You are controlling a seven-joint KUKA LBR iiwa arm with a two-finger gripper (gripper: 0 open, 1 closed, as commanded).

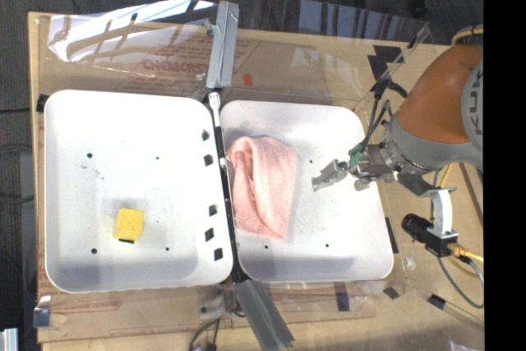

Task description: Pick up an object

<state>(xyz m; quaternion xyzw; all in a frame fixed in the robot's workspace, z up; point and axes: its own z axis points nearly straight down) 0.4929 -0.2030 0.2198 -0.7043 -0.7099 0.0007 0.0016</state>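
A crumpled pink cloth [263, 185] lies along the left side of the right bin [353, 251]. A small yellow block [129, 224] rests in the lower part of the left bin [66, 119]. My gripper [330, 174] hangs over the right bin's middle, a short way right of the cloth and apart from it. Its fingers point left toward the cloth and nothing shows between them.
A metal divider [220, 53] runs between the bins toward the back. Clear plastic sheeting [123, 29] covers the bench behind the bins. The arm's orange band [448, 99] and cables [444, 242] sit off the right bin's right edge.
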